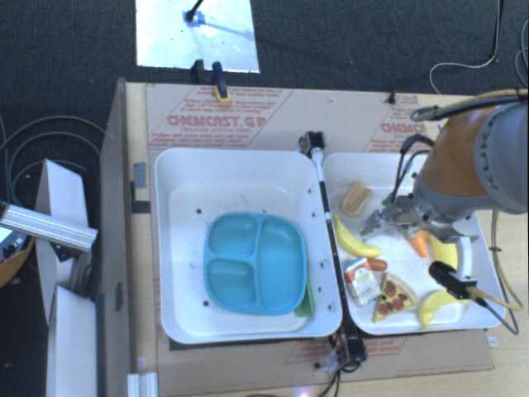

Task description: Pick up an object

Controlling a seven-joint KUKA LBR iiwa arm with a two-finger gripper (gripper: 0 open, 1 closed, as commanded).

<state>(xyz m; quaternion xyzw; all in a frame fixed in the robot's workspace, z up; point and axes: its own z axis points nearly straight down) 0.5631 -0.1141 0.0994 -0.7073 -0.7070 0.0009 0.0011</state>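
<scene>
We find the arm point(475, 151) reaching in over the right bin point(488, 325) on the surface point(248, 110). The claw point(395, 215) sits low above the bin's middle; its state we cannot tell.

The candidate objects all lie in the right bin: a tan bread piece point(355, 198) near the back left, a banana point(354, 241) along the divider just below it, a small carton point(360, 279), a red sausage-like piece point(376, 265) touching it, a pizza slice point(394, 296) at the front, a second yellow fruit point(436, 306) beside that, and an orange carrot piece point(421, 243) near the claw. The left bin point(190, 172) holds a blue divided tray point(254, 262) with a green item point(307, 302) at its front right corner.

Risks, in our judgement: the items are crowded, so a descent could land between two and grip neither, or nudge neighbours aside. The banana's curved skin may slip from a pinch. The flat pizza slice offers little to catch.
</scene>
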